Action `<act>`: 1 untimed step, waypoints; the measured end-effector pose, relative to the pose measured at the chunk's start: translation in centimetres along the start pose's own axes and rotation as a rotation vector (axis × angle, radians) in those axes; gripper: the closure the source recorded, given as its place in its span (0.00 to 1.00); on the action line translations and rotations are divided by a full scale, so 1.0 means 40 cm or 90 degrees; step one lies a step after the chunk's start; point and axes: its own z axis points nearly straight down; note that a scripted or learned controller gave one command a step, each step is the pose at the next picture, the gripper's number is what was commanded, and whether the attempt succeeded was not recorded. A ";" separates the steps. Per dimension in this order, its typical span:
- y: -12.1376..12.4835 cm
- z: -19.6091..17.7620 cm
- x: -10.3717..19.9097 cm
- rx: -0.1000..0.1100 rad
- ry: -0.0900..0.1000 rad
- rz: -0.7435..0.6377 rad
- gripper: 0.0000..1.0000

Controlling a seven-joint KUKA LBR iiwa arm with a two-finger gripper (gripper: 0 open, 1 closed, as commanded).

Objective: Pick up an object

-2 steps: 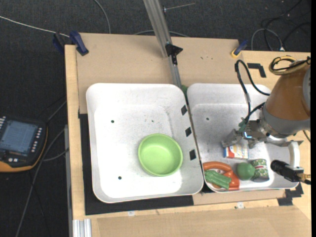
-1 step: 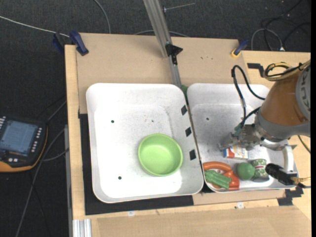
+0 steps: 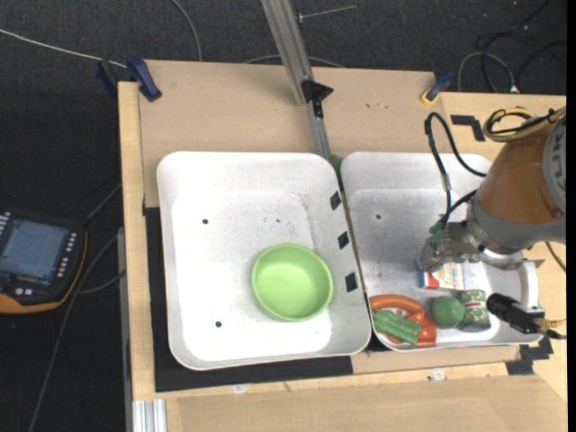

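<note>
1. The left bin (image 3: pixel 193 192), smooth white plastic with rounded corners, holds a round, glossy lime-green bowl (image 3: pixel 292 283).
2. The gripper (image 3: pixel 438 261) hangs low in the right bin (image 3: pixel 387 187), just above a flat red-white-blue packet (image 3: pixel 447 280); its state cannot be told.
3. Beside it lie a green ball (image 3: pixel 445 310) and orange-and-green toys (image 3: pixel 401 320).
</note>
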 end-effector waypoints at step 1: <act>-0.007 -0.107 0.003 0.003 0.000 0.001 1.00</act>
